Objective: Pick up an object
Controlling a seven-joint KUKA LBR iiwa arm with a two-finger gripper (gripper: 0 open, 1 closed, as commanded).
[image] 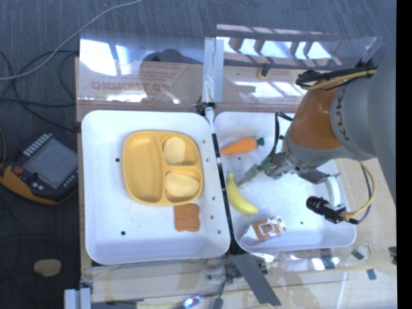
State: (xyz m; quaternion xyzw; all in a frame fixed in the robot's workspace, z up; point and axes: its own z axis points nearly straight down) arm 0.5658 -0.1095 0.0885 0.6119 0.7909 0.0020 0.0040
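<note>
In the right bin [335, 237], an orange carrot [239, 146] with a green top lies near the left wall. A yellow banana [239, 197] rests below it against the same wall. A small orange and white card [268, 228] sits near the front. My gripper [250, 174] hangs low in this bin, between the carrot and the banana, pointing left from the orange-banded wrist [315, 124]. I see nothing held in it.
The left bin [103, 237] holds a yellow divided tray [143, 167] with two pale rounded pieces [174, 150] in its compartments. A brown toast-like slice [187, 217] lies just in front. A ridge divides the bins. A pendant [42, 166] lies on the floor at left.
</note>
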